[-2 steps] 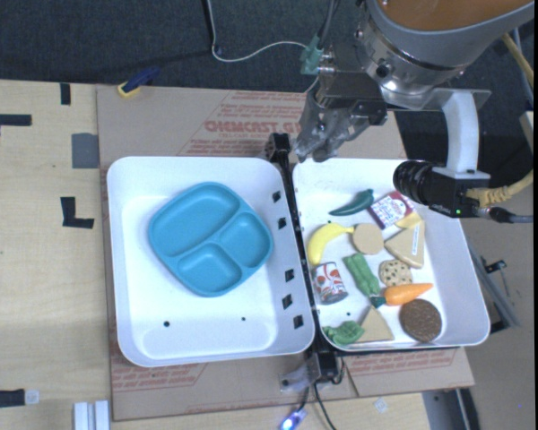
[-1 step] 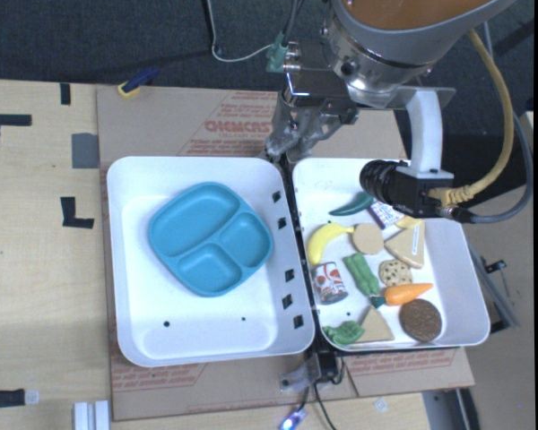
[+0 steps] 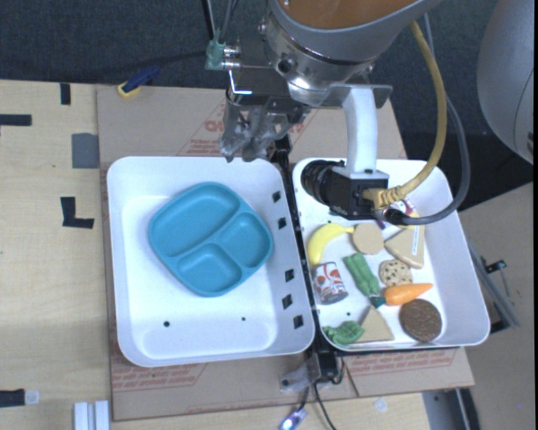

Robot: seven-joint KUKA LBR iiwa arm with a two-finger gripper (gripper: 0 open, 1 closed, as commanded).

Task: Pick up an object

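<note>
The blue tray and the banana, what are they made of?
The blue tray looks like smooth matte plastic: one even colour, rounded moulded compartments. The banana looks like toy plastic too, glossy and evenly yellow, though a real one can't be ruled out.

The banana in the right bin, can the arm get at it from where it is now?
Probably yes. The banana lies uncovered near the bin's left wall, nothing on top of it. The claw hangs over the left bin's far edge, so it must shift across first.
</note>
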